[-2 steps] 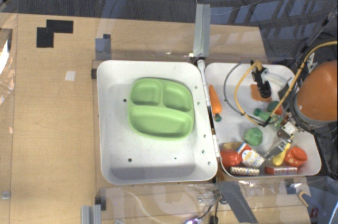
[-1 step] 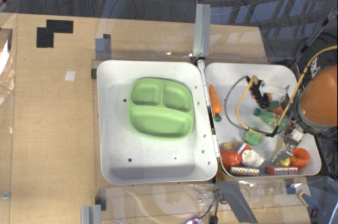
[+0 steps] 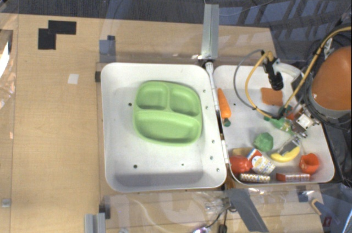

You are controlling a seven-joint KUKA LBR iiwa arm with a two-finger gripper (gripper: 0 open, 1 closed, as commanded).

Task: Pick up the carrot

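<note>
The carrot lies untouched against the right bin's left wall; the gripper hovers over the banana, grip unreadable.

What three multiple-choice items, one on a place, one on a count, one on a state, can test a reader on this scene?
1. Where does the carrot lie?
A. in the right bin, by its left wall
B. on the green plate
C. on the bench

2. How many compartments has the green divided plate?
A. two
B. three
C. five

3. Is the carrot picked up?
A. yes, held
B. no, lying in the bin
C. yes, lifted above the plate

Answers: 1 A, it rests along that wall; 2 B, two small, one long; 3 B, the gripper is over the banana.
</note>
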